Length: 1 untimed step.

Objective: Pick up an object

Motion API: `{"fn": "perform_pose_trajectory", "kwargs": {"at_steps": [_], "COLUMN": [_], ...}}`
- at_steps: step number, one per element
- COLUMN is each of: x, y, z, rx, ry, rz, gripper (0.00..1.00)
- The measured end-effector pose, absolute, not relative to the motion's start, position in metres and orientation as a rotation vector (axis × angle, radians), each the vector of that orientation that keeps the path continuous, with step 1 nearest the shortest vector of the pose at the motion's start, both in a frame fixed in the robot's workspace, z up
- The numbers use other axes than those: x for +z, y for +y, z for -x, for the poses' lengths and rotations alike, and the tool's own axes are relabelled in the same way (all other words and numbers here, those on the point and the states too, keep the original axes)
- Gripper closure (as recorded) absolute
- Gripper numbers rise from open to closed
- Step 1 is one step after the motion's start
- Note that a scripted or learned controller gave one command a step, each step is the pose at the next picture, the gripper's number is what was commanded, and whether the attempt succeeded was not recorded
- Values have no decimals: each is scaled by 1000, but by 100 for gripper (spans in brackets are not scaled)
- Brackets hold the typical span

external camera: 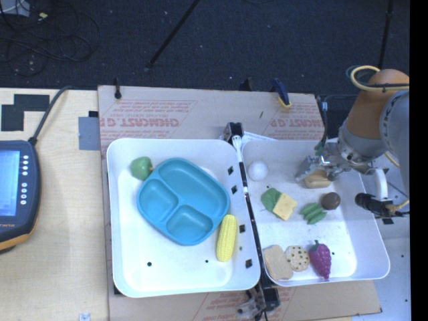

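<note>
At the far left of the bench sat a handheld pendant (15,189) with a lit screen, well apart from the bins. Next came the left bin (127,259), holding a green fruit (141,168) that touched the upper-left edge of a blue divided plate (183,200), with a yellow corn cob (227,237) lying nearly upright just off the plate's lower right. Across the divider, the right bin (364,263) held a white ball (257,171), a green piece beside a yellow wedge (284,206), a green pepper-like piece (313,212), a brown ball (330,200), two biscuits (287,259) and a purple grape bunch (320,259) along the near edge. Toward that bin's upper right, the gripper (321,168) hung low directly over a tan, bun-like piece (317,179), whose long axis ran roughly left to right. Whether the gripper was spread or closed could not be told, nor whether it gripped the tan piece; that piece seemed the likeliest target, lying just below the tool.
</note>
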<state>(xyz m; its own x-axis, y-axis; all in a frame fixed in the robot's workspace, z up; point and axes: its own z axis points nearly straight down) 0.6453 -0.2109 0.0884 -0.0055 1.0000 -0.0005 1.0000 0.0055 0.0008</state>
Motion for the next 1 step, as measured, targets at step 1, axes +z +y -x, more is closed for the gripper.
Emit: {"fn": "perform_pose_trajectory", "kwargs": {"at_steps": [1], "x": [98], "y": [-210], "z": [-645], "rx": [-1], "ry": [2230], "rz": [-2214], "gripper": [100]}}
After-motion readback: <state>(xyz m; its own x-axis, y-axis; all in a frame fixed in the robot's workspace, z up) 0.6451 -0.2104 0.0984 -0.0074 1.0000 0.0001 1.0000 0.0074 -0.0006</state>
